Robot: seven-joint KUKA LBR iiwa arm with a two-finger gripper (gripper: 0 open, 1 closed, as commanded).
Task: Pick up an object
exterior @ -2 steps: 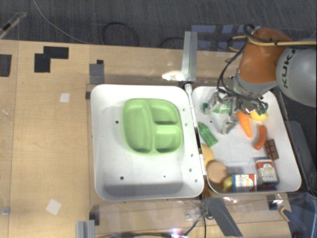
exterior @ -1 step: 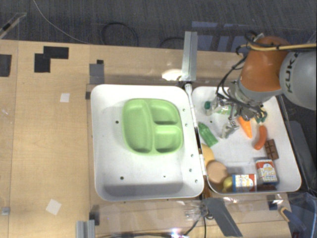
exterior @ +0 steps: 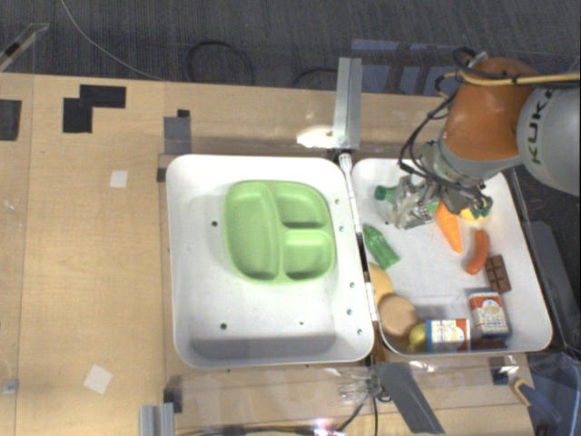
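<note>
My gripper [exterior: 413,209] hangs low over the upper part of the right bin [exterior: 522,243], under the orange band of the arm. Just left of it lies a small green item [exterior: 385,192]. An orange carrot [exterior: 449,230] lies right beside the gripper on its right, with a yellow piece [exterior: 472,213] behind it. A red-orange sausage [exterior: 477,251] and a brown chocolate bar [exterior: 497,272] lie further right. Along the bin's left wall rests a green packet [exterior: 379,246].
The left bin [exterior: 195,271] holds a green divided plate [exterior: 278,230]. At the right bin's front sit a round brown bun [exterior: 397,314], a yellowish piece [exterior: 381,282], a blue-labelled can [exterior: 446,333] and a red-and-white carton [exterior: 487,314]. A metal post [exterior: 346,107] stands behind the bins.
</note>
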